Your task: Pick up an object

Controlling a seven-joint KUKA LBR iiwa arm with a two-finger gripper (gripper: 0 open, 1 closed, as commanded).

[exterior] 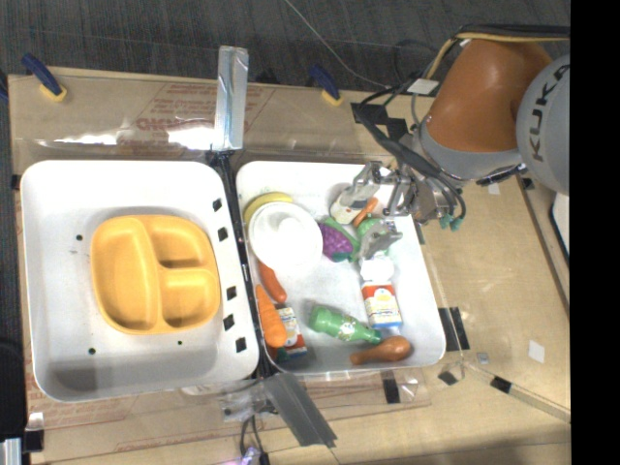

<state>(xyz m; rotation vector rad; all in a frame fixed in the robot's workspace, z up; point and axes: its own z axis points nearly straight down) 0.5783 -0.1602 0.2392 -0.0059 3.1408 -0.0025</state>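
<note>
purple grapes (337, 241) lie just left of the pincer (380, 223) — grip state unclear.

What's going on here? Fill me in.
A robot arm reaches in from the right, its gripper low over the right bin, near the purple grapes. Nothing can be seen between its fingers. That bin also holds a white bowl, a carrot, a green bottle, a white bottle and a drumstick. The left bin holds a yellow tray.
</note>
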